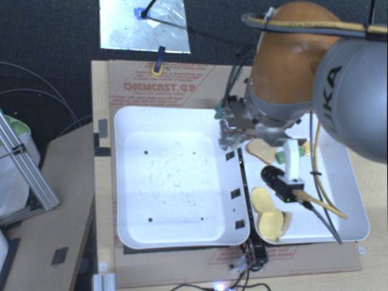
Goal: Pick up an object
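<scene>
The pincer (230, 136) hangs over the seam between the 2 shallow white plastic bins; whether it is open or closed, I cannot tell. The right bin (348, 193) holds a flat tan piece (260, 152) just beside the pincer, a small green block (280, 157) and 2 pale yellow rounded pieces (271, 223). The left bin (124, 162) shows dark specks (167, 171).

The arm (303, 65) is seen over the right bin (348, 206), where yellow pieces (268, 216) are laid near its front corner.
</scene>
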`<state>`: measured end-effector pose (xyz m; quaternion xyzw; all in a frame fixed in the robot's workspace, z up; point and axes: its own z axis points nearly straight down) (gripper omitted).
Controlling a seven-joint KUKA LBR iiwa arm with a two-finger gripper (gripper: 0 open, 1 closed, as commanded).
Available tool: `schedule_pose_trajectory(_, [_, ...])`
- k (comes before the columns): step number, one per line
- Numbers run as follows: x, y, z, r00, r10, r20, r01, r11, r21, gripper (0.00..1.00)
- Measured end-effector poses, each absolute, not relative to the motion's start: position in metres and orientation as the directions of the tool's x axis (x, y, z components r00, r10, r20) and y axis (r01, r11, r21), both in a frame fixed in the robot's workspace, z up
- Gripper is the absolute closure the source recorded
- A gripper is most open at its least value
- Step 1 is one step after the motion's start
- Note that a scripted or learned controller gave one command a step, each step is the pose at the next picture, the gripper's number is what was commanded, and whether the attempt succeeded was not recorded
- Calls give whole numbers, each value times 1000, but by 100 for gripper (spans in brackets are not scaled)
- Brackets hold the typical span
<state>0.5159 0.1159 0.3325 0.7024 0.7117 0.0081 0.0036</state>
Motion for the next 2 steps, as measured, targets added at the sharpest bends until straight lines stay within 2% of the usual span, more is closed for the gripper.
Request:
schedule_pose_trajectory(1, [548, 144, 174, -5, 1000, -2, 1000, 5, -12, 100])
schedule_pose_trajectory(2, [534, 126, 499, -5, 1000, 6, 1000, 4, 21, 100])
